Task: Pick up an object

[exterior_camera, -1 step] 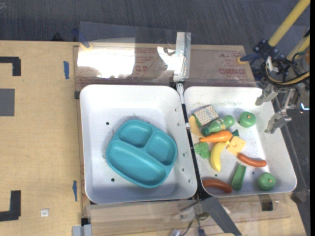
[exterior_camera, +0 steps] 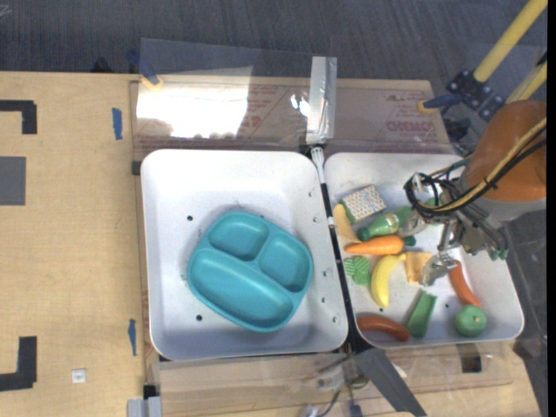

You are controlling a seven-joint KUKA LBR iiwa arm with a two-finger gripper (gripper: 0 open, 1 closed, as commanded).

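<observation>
Reaching in from 3 o'clock, the arm places its gripper low over the right bin, above the toy food heaped there. Finger state cannot be determined: cables and wrist hardware mask the tips, so neither the opening nor any contact with an item can be confirmed. No object is visibly held.

Candidate objects all lie in the right bin:
- Carrot, lying crosswise near the bin centre.
- Banana, just below the carrot at 6 o'clock.
- Green bottle-like item, just above the carrot at 12 o'clock.
- Grey patterned block, toward 11 o'clock of the pile.
- Red sausage, near the front wall at 7 o'clock.
- Dark green piece, beside the sausage.
- Green apple, at 5 o'clock of the bin.
- Orange-red piece, just above the apple and nearest the gripper.

The left bin holds a teal divided tray, well apart from the arm.

Task status, as a judgement: the approach phase appears complete or nearly so, with the tool down at the level of the pile. Grasp and lift remain unconfirmed. Every visible item rests on the bin floor or on its neighbours; none is raised. The remaining steps are to close on one item, most plausibly the orange-red piece or whatever lies directly beneath the tool, and then to lift it clear. The items lie close together, so a slip or a double pick-up is a risk.
</observation>
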